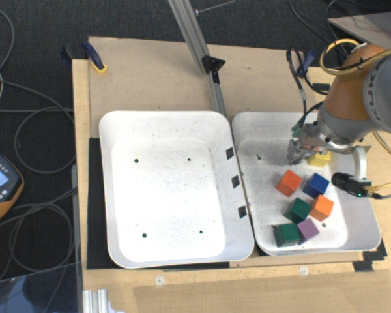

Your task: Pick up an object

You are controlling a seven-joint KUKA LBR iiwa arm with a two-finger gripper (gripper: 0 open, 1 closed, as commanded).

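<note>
Nearest, a dark green block (287,234) sits untouched. The tool (301,147) hovers beside a yellow block (321,156); finger state: cannot tell. Approach step; next, descend and grip.

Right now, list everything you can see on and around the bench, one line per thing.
Shallow white plastic bins: two, side by side on the bench.
Orange blocks: two, right bin, one mid-bin, one further right.
Blue block: one, right bin, between the orange ones.
Green blocks: two, right bin, one at the near edge.
Purple block: one, right bin, beside the near green block.
Yellow block: one, right bin, partly under the arm.
Grey metal pole: one, slanting over the bench's far side.
Black cables: several, floor at left.
Pincer: one, grey, low over the right bin's far part.
</note>
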